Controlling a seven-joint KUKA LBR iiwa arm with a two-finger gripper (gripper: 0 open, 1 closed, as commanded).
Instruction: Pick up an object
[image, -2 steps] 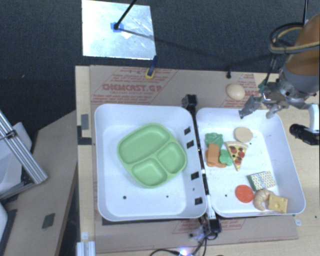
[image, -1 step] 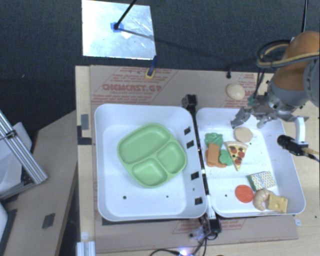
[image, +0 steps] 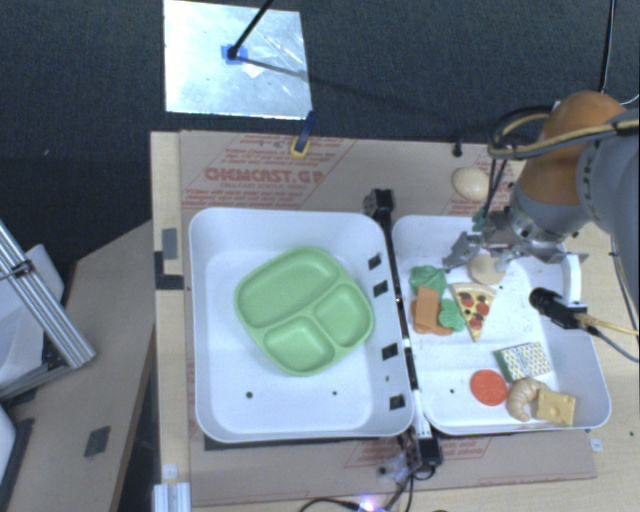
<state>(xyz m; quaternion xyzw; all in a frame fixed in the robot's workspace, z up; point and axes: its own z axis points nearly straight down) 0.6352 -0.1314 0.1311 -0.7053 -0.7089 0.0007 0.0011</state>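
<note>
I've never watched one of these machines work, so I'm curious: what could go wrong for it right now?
1. The gripper hangs over a small beige egg-like piece; being rounded, it might slip away.
2. The pizza slice and green leafy toy lie close by, so a nudge could shift them.
3. The right bin's far rim is near, and the arm might bump it.

Bench (image: 170, 300) — cardboard sheet (image: 270, 170) under 2 white bins (image: 220, 300) side by side.
</note>
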